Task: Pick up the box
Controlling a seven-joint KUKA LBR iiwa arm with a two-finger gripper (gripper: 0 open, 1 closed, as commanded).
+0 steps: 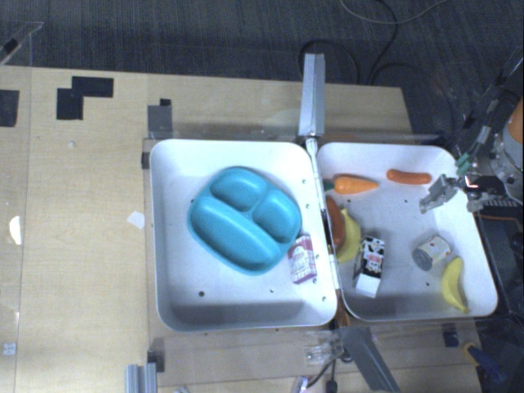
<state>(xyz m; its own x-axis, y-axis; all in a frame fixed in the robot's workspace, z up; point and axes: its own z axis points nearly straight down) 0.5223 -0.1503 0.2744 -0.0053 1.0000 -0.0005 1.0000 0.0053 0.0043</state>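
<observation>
Hand sits at about 2 o'clock in the right bin, hovering over the white floor with nothing between its fingers; from up here I cannot tell how far apart they stand. My box, white with black patches, lies low in that bin near 7 o'clock, well apart from the hand. Just at its 10 o'clock I see a banana lying by the bin's left wall. At the box's 3 o'clock rests a small grey can, with a second banana below it at 5 o'clock. Near 12 o'clock lie a carrot and an orange sausage-like piece. Across the divider, the left bin holds a blue divided plate and a small bottle beside it.
</observation>
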